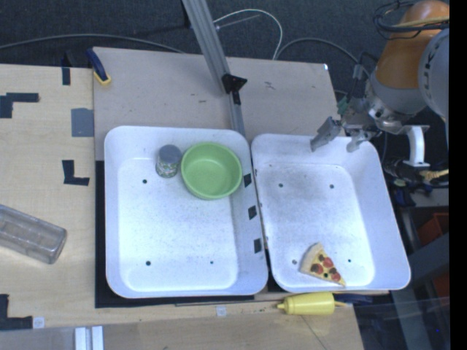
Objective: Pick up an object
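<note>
Clear plastic, a ribbed container (29,233), lies on its side on the wooden bench at the far left, outside the bins. Next comes the left bin (124,272), which holds a small grey-lidded jar (168,160) near its upper rim, with a green bowl (211,170) just beside the jar on its right. A grey metal pole (211,46) slants down across the bench to the seam where the two bins meet. The right bin (292,210) holds a pizza slice toy (321,264) in its lower right part, lying flat. A yellow squeeze bottle (309,304) lies on the bench just below that bin. The gripper (338,137) hangs over the right bin's upper right corner, well apart from the pizza slice, fingers spread with nothing between them.
</note>
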{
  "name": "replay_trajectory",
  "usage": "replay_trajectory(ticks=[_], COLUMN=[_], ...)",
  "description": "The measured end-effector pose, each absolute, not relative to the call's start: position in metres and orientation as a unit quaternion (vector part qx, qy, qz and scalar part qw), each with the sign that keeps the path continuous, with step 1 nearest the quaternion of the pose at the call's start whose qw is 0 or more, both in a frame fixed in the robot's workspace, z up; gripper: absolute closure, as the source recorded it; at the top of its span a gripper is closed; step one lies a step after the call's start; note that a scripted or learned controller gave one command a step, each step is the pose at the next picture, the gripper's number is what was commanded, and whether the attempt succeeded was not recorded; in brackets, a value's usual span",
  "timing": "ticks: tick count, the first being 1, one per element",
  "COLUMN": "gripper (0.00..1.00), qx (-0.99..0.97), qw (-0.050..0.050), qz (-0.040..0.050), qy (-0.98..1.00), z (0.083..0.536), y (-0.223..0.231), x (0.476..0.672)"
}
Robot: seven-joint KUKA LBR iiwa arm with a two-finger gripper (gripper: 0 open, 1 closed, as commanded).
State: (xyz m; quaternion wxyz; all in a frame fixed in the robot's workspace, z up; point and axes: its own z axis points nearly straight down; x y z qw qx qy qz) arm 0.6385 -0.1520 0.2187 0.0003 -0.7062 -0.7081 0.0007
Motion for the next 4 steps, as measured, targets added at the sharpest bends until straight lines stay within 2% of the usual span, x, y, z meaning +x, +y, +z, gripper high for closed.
replay_trajectory(ticks=[1,2,3,4], gripper=[0.00,0.00,0.00,0.00], qx=[-0.706,-0.707,-0.706,-0.706], qw=[0.000,0.003,0.002,0.000], qz=[0.0009,0.0028,0.0022,0.0012], qy=[-0.708,-0.708,-0.708,-0.708], z=[0.219,0.158,0.113,0.088], y=[-0.152,-0.158,-0.153,-0.152], x=[0.639,0.632,0.633,0.633])
